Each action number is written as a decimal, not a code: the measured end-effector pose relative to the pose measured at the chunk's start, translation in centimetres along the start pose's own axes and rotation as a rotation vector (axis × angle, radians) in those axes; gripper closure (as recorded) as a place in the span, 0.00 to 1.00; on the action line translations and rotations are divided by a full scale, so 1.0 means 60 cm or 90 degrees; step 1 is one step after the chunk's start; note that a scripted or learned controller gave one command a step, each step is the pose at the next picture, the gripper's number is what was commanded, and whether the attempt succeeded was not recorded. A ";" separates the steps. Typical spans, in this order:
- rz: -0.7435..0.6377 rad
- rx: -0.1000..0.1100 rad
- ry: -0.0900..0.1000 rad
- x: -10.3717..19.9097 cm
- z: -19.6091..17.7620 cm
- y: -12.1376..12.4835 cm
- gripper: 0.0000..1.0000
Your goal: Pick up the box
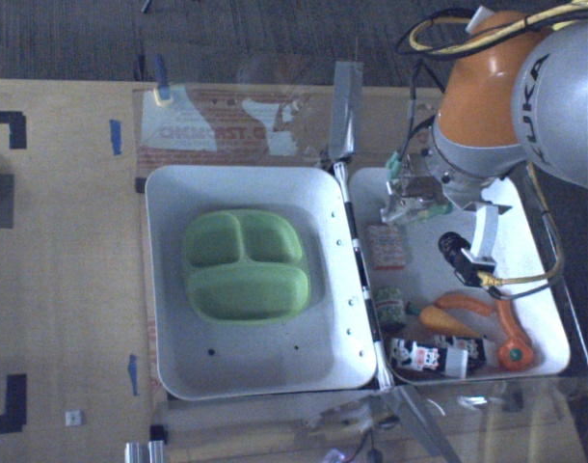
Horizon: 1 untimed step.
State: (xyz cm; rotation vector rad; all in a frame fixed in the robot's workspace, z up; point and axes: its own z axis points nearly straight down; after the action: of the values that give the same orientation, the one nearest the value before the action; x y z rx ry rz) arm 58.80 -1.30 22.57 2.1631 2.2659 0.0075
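I am hovering my pincer (411, 204) over the far left part of the right bin (554, 340), apparently in the approach step; I cannot tell how it is set. The box (387, 247), small, flat and pinkish, is lying just beneath it, close to the bin's left wall, long axis running toward the near edge. Next I am needing to descend straight and straddle its short sides.

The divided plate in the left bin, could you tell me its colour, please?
Green, seen clearly in the camera view: divided plate.
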 end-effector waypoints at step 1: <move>0.000 -0.002 -0.001 -0.001 -0.017 0.002 1.00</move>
State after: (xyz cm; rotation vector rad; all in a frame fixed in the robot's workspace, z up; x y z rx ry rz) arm 58.90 -1.34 23.60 2.1607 2.2639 0.0098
